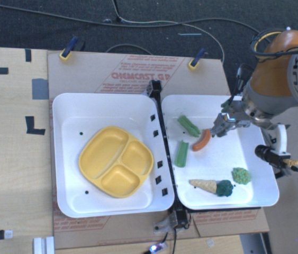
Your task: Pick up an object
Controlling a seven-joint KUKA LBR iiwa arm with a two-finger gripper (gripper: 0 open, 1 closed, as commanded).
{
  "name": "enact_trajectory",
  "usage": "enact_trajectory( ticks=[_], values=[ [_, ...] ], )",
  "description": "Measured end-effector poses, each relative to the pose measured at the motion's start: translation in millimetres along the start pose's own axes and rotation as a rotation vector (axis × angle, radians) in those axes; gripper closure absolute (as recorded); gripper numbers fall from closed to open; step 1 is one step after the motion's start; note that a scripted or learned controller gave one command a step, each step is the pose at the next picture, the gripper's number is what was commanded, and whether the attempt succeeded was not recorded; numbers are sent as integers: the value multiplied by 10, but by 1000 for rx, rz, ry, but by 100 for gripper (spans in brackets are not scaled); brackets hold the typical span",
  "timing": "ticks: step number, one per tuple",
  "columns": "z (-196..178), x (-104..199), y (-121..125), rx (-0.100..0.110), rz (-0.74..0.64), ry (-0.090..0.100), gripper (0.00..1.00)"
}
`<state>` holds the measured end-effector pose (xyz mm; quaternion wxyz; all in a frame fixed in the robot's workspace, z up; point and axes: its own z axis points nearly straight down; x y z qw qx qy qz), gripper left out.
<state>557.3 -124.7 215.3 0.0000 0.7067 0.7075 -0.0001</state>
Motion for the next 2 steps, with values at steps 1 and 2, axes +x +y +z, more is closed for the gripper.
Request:
enact_trajectory(
  ticks=[1,2],
  values=[
    [-8,440,224,1,-4,1,100],
    [-86,995,294,1,-5,1,100]
  ],
)
